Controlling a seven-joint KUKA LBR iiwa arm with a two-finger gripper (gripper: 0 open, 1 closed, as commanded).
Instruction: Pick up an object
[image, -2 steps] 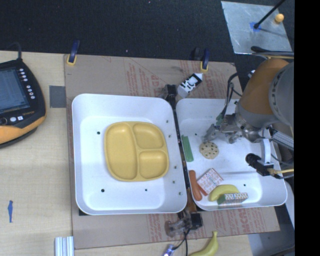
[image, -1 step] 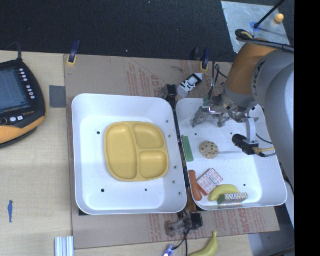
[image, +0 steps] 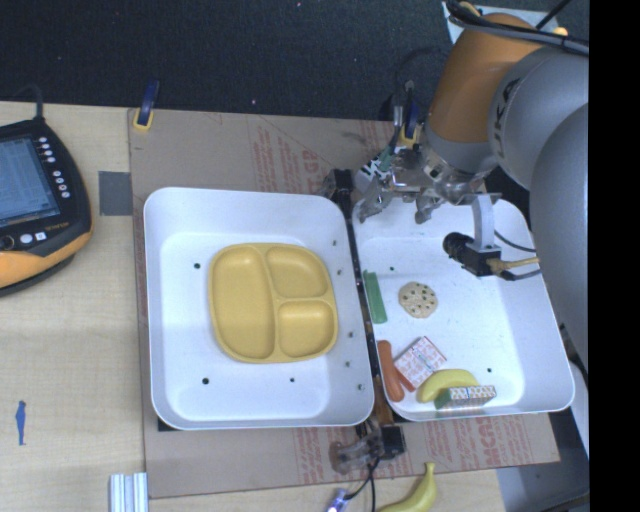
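Observation:
My gripper (image: 398, 206) hangs over the far left corner of the right bin (image: 520, 330), its two fingers spread apart and open with nothing between them. In that bin lie a green stick (image: 374, 297) by the left wall, a round cookie (image: 418, 299), a small red-and-white card (image: 420, 357), an orange carrot-like piece (image: 389, 370), a yellow banana (image: 446, 382) and a small patterned block (image: 466, 396). All of these sit nearer the front than the gripper, apart from it.
The left bin (image: 170, 300) holds a yellow divided plate (image: 272, 302). A teach pendant (image: 35, 200) lies at the far left of the bench. A second banana (image: 415, 492) rests on the cardboard in front of the bins. A black cable part (image: 470, 252) hangs by the arm.

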